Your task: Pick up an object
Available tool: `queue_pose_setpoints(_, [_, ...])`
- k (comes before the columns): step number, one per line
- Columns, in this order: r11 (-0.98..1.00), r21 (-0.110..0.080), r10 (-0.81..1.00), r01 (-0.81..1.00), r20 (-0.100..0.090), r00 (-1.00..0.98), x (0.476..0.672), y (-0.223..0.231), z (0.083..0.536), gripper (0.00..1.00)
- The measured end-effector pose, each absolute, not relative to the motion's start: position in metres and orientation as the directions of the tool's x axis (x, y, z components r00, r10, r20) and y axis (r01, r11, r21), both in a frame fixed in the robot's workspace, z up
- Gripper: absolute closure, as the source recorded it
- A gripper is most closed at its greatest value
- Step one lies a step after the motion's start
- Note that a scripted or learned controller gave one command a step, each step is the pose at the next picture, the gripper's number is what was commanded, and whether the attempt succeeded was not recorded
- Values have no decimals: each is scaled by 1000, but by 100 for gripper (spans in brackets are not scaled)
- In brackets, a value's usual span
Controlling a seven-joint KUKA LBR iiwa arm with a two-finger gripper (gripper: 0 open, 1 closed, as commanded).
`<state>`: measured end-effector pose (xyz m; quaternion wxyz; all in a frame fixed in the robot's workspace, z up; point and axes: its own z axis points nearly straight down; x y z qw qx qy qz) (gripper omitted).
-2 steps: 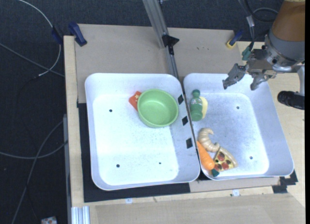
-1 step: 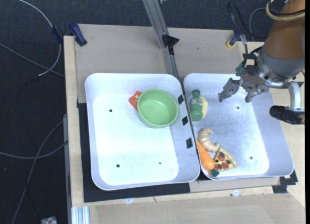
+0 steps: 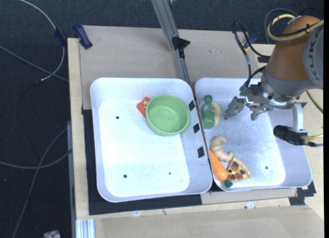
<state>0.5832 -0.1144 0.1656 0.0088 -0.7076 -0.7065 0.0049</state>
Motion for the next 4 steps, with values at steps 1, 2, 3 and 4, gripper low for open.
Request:
queue_pose_setpoints(1, [-3,-14,1000,1000,1,3,576,-107,108,0])
queue_pose_setpoints(2, [-3,-5,1000,1000,4,3,579,-105,125,100])
queue_pose_setpoints(3, [2,9,1000,1000,1,-2,587,-102,191,100])
queue_pose_setpoints(4, [1,6,1000,1000,1,-1,589,-102,222,100])
